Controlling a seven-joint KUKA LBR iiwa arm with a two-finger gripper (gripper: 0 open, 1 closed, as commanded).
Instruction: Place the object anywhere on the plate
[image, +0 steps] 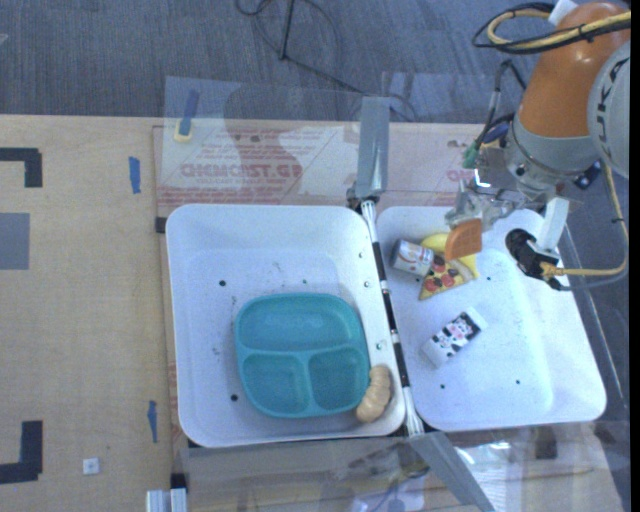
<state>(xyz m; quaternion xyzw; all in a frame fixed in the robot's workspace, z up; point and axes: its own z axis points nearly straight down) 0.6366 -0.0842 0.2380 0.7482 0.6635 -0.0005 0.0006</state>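
The teal divided plate (300, 352) lies in the left white bin (200, 250). My gripper (470, 222) hangs over the far left part of the right bin (560, 390). It is shut on a small orange-brown piece (463, 241), which tilts just below the fingertips, above a yellow banana (434, 242) and a pizza slice toy (446, 279). The grey arm with its orange band (565, 85) comes in from the upper right.
A small can (410, 257) lies on its side near the right bin's left wall. A black-and-white box (452, 337) rests mid-bin. A tan bread-like piece (375, 393) sits against the plate's near right corner. A black cable end (527, 250) hangs beside the gripper.
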